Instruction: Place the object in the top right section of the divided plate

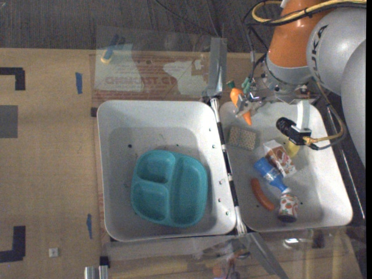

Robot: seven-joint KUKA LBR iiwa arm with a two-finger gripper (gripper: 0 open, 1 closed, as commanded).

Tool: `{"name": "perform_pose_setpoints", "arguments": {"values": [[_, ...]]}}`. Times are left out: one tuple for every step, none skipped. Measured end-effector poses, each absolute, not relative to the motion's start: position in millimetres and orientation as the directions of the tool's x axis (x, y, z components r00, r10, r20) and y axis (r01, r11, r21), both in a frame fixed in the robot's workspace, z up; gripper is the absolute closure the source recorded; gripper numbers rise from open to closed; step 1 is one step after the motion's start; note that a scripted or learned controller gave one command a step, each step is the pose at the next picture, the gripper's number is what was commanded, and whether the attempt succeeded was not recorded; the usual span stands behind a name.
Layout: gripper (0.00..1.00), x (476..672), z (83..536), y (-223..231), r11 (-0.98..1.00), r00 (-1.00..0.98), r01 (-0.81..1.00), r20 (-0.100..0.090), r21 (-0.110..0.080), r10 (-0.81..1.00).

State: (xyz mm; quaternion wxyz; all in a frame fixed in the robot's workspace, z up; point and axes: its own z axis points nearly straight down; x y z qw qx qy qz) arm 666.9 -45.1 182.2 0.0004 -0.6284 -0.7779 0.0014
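Beneath the arm's wrist, end effector tips indistinct near orange object

This is a robotics lab or test cell rather than a home or kitchen. A grey industrial arm with an orange band and loose yellow and black cables reaches over a plain brown bench. The bench carries black corner markers and bits of blue tape, like calibration marks. Two shallow white bins sit side by side, backed by a clear plastic screen, and toy food items lie scattered in one bin.
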Motion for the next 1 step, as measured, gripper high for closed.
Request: {"name": "perform_pose_setpoints", "arguments": {"values": [[1.00,589.6,258.7,30.9,0.225,-0.225,0.974,0.001,-0.006,0.974]]}}
